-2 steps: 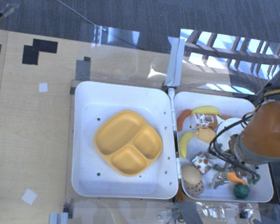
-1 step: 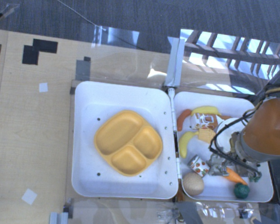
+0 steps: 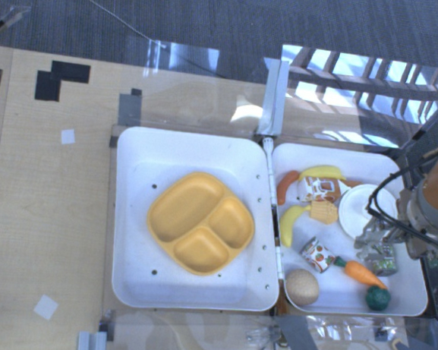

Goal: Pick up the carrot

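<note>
The carrot [image 3: 364, 274] is orange with a small green stem end and lies in the right bin [image 3: 413, 308] near its front right part, pointing left to right. My gripper [image 3: 379, 248] hangs just above and behind the carrot, close to it, its tips next to a small greenish object. The grey arm with its orange band comes in from the right edge. Nothing shows between the fingers.
The right bin also holds a banana [image 3: 320, 172], a sausage [image 3: 286, 186], a white plate [image 3: 359, 209], a small printed can [image 3: 315, 255], a beige egg-like ball [image 3: 301, 287] and a dark green ball [image 3: 377, 298]. The left bin holds a yellow divided plate [image 3: 201, 222].
</note>
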Controlling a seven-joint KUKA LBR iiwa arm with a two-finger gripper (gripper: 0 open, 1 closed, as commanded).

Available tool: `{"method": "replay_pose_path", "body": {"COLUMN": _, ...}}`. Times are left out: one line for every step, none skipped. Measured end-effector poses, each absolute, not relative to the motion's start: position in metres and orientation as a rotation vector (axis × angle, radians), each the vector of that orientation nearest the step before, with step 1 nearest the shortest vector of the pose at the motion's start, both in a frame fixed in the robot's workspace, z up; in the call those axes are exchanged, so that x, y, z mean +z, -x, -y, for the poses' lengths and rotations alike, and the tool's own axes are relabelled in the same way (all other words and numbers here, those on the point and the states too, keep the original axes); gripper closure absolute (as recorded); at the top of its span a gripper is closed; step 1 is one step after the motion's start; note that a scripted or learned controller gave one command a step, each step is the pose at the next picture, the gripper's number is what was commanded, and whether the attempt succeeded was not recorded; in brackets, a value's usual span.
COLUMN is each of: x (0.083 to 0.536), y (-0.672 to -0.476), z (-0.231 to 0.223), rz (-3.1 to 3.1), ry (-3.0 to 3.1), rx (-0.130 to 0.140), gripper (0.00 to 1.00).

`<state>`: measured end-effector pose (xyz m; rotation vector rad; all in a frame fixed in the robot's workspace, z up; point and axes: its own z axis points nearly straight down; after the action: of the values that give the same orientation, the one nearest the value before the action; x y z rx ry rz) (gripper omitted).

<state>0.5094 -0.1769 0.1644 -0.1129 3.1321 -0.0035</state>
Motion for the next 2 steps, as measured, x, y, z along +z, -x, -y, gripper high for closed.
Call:
{"method": "replay_pose_path", "body": {"x": 0.266, "y": -0.499, "z": 0.178, "rz": -3.13, "ry": -0.068, "rx": -0.004, "gripper": 1.0}}
{"method": "replay_pose_path", "body": {"x": 0.303, "y": -0.556, "z": 0.154, "rz": -3.124, "ry": -0.237, "rx": 0.0, "gripper": 1.0}}
